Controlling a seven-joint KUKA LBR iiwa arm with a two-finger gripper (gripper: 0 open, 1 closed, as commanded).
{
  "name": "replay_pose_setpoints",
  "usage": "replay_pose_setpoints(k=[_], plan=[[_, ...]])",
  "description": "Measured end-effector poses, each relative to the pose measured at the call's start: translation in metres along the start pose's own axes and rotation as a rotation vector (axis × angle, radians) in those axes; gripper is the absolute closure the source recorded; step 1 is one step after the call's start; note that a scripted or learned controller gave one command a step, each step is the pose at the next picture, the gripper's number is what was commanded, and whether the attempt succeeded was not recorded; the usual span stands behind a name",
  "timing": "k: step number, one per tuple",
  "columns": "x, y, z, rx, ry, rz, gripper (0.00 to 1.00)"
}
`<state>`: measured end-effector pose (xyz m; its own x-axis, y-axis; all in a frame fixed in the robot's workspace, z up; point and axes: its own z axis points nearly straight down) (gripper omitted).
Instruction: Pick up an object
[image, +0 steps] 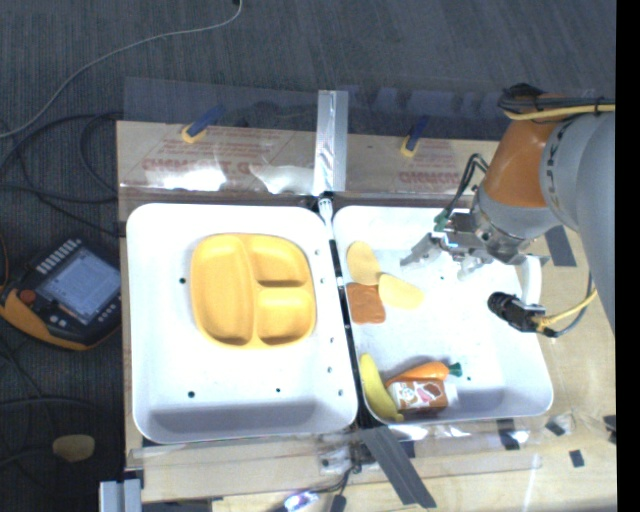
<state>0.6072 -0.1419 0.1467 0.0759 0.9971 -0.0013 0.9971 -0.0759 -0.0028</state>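
My gripper (437, 262) hangs over the upper middle of the right bin (500, 360), open, with nothing between its fingers. Just left of it lie a pale yellow chip-shaped piece (400, 292), a second yellow piece (361, 262) and a brown toast-like slab (366, 303) against the bin's left wall. At the front of the same bin are a banana (374, 388), an orange carrot (424, 371) and a small reddish packet (422, 396), bunched together.
The left bin (160, 380) holds a yellow divided tray (252, 288). A metal divider strip (331, 150) runs up between the bins. A black fitting with a yellow cable (515, 311) hangs from the arm over the right bin's right side.
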Motion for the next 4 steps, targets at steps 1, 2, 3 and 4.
replay_pose_setpoints(k=[1,2,3,4], plan=[[0.044,0.005,0.057,-0.012,-0.004,-0.052,0.0],[0.045,0.008,0.045,-0.018,-0.001,-0.054,1.0],[0.045,0.008,0.045,-0.018,-0.001,-0.054,0.0],[0.024,-0.06,0.057,-0.017,-0.002,-0.225,0.0]])
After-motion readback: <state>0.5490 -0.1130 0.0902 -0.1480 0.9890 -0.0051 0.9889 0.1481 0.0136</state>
